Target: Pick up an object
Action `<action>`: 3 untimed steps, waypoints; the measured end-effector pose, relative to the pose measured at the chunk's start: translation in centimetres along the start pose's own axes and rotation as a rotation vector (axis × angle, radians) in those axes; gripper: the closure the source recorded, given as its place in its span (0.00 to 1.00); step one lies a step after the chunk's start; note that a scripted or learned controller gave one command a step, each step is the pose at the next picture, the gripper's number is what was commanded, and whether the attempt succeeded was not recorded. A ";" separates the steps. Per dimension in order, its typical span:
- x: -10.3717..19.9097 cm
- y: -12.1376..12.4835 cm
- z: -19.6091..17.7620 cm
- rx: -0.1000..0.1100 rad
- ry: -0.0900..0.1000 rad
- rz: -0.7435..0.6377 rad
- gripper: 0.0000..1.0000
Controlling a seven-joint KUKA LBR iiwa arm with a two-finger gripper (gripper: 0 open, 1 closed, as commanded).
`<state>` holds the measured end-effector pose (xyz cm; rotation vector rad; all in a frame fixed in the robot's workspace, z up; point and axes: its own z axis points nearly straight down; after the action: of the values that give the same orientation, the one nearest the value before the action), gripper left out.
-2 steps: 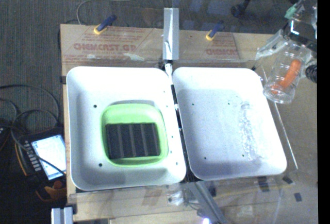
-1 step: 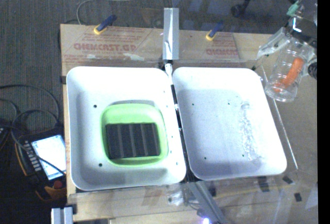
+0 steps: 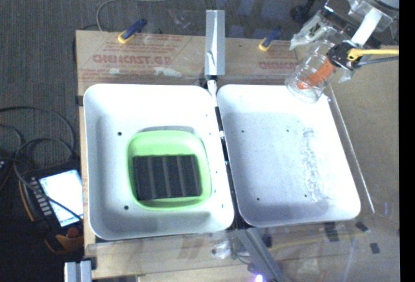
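My gripper (image 3: 322, 54) hangs over the far right corner of the right bin (image 3: 259, 144), under the arm's orange band. A clear plastic cup (image 3: 310, 76) with an orange patch inside sits tilted between its fingers, lifted off the bin floor. On the floor of the right bin lies a long, clear, glassy item (image 3: 310, 165), hard to make out. A green tray with a dark ridged inset (image 3: 168, 170) rests in the left bin (image 3: 107, 144).
A metal divider post (image 3: 214, 41) stands behind the seam between the bins. Blue-and-yellow clamps (image 3: 131, 30) (image 3: 270, 39) hold the cardboard backing. Cables and a tablet (image 3: 55, 193) lie on the floor to the left.
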<state>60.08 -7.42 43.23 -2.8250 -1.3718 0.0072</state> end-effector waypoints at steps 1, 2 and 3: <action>5.4 -4.3 8.7 0.001 0.000 0.141 1.00; 8.3 -4.3 25.1 0.004 -0.001 0.090 1.00; 13.2 -4.5 25.0 0.003 0.000 0.431 1.00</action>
<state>64.64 5.72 18.20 -3.0513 -0.7357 0.0092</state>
